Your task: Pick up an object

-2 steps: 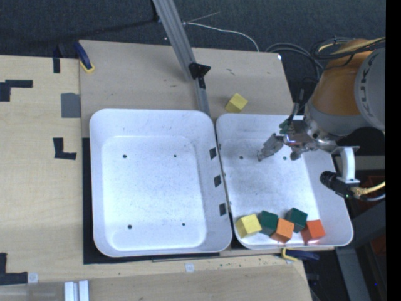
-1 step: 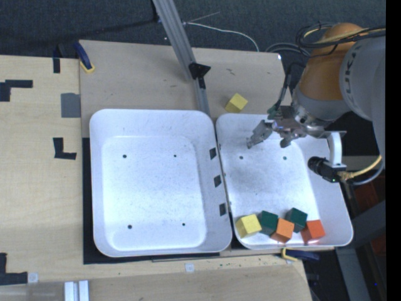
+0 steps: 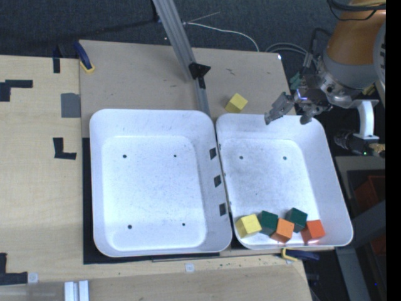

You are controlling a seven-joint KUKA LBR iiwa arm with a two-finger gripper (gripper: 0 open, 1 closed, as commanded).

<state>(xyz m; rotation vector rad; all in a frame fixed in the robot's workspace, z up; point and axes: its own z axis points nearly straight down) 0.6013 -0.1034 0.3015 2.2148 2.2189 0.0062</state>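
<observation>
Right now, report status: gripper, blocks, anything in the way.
Gripper open, holding nothing, over the right bin's far rim. Five blocks clustered at that bin's near edge; one yellow block outside on the bench. Nothing between gripper and cluster.

Grey pole (image 3: 178, 33) slants over the bench — white cable (image 3: 229, 31) behind.

Even, fairly bright overhead light; white bins (image 3: 156, 121) near blown out, mild glare. Soft short shadows on tabletop (image 3: 138, 74). Slightly soft, grainy overall; pincer (image 3: 289, 110) blurred; corners dim.
</observation>
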